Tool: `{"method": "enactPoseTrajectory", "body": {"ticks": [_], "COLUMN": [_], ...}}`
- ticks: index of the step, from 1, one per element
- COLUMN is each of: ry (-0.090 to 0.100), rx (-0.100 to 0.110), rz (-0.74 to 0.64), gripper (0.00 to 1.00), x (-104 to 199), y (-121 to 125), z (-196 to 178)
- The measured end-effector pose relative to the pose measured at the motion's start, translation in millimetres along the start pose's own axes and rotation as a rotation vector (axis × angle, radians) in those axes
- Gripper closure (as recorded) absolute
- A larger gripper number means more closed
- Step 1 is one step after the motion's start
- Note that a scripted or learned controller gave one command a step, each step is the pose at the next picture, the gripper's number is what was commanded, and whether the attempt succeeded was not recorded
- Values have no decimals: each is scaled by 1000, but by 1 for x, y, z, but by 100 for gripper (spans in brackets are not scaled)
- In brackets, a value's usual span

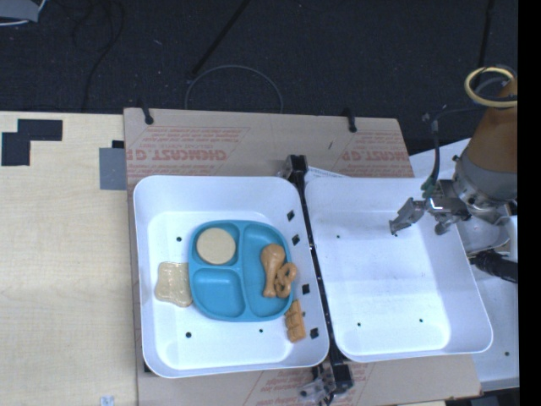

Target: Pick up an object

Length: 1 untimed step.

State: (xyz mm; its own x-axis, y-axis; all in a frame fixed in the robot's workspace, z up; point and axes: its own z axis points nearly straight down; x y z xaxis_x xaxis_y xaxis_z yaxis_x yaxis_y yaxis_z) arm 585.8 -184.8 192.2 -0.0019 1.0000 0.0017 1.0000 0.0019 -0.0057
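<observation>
Two shallow white bins sit side by side on the tabletop. The left bin (152, 227) holds a blue divided plate (228, 290). On the plate lie a round pale biscuit (215, 245) in the far-left section and a tan pretzel-shaped piece (277, 271) in the right section. A pale bread-like slab (173, 283) lies just beside the plate's left edge, touching or nearly touching it. A small brown lumpy piece (295, 320) lies off the plate near the bin's near-right corner, close to the divider between the bins.

The arm reaches in over the far-right edge of the right bin (397, 311). Its pincer (404, 219) hangs above that bin's far-right part, pointing left. Nothing can be seen between its fingers; how far apart they stand I cannot tell.

All the food pieces lie in the left bin, well apart from the pincer, across the divider and toward the tabletop's left side.
</observation>
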Motion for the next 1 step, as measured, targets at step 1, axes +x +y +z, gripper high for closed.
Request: {"method": "enactPoseTrajectory", "body": {"ticks": [1], "ry": [0], "rx": [0], "rz": [2], "gripper": [0], "x": [4], "y": [-8], "z": [47]}}
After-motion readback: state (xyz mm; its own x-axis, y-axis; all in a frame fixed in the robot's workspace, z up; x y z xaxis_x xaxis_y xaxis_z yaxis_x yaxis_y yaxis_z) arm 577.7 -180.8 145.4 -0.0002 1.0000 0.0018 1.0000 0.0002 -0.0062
